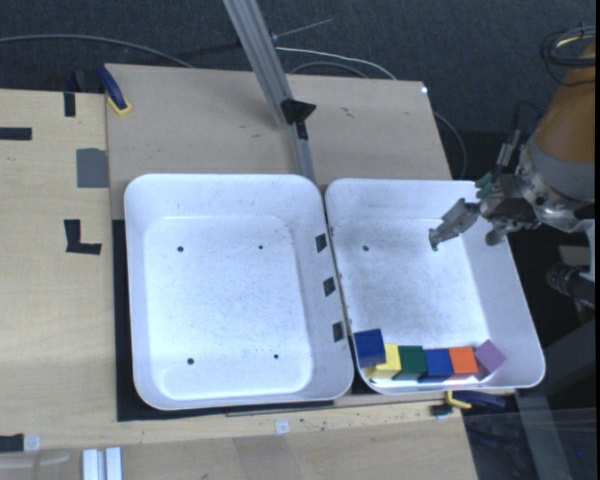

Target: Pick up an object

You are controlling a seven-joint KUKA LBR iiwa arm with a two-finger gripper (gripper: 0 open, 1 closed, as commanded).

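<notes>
In the camera view, the shallow white plastic right-hand bin (420, 268) serves as the landmark. The grey two-finger gripper (467, 226) hangs above that bin's upper right part, near its far right rim, on the grey arm with the orange band (565, 118) that reaches in from the right. One finger points left and down over the bin floor; how far the fingers are spread I cannot tell, and nothing is seen between them.

Along the bin's near rim lies a row of small blocks: a blue cube (368, 345) sitting on a yellow block (384, 366), then a green block (411, 358), a second blue block (438, 362), an orange block (463, 360) and a purple block (489, 354) at the near right corner. All lie well apart from the gripper.

Just beside the landmark bin's left wall sits the shallow white plastic left-hand bin (230, 288).
</notes>
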